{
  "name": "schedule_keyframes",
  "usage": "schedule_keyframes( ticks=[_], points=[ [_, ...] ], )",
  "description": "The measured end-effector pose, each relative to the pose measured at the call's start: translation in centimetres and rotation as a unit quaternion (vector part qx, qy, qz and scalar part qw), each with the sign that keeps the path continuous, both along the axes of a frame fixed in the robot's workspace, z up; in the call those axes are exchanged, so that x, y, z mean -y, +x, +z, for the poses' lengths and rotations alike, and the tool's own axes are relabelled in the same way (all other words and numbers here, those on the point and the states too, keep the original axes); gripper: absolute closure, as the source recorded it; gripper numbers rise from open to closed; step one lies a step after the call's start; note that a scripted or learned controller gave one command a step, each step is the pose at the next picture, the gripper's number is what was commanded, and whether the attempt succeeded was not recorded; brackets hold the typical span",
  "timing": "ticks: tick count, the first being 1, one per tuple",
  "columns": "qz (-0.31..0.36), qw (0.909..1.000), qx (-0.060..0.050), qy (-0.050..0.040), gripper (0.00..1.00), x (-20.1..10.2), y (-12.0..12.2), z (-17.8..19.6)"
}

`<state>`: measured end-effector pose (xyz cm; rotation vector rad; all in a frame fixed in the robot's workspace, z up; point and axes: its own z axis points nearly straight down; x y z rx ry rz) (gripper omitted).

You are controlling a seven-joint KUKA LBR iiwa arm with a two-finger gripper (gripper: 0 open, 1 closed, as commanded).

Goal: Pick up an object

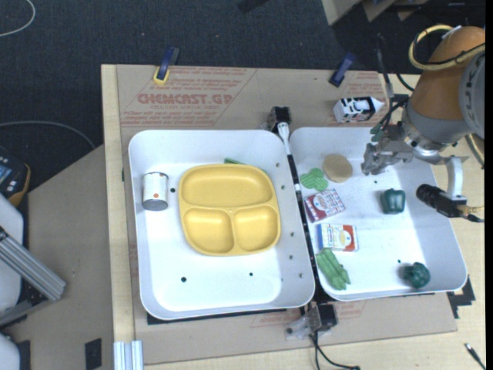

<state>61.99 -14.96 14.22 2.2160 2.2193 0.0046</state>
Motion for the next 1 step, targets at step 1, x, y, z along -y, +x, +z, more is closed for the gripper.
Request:
schedule_keyframes(
  ticks=[1],
  points=[
    [0.000,1.0000,0.002,-0.0005,1.00,-0.37,0.04,6.43]
  ],
)
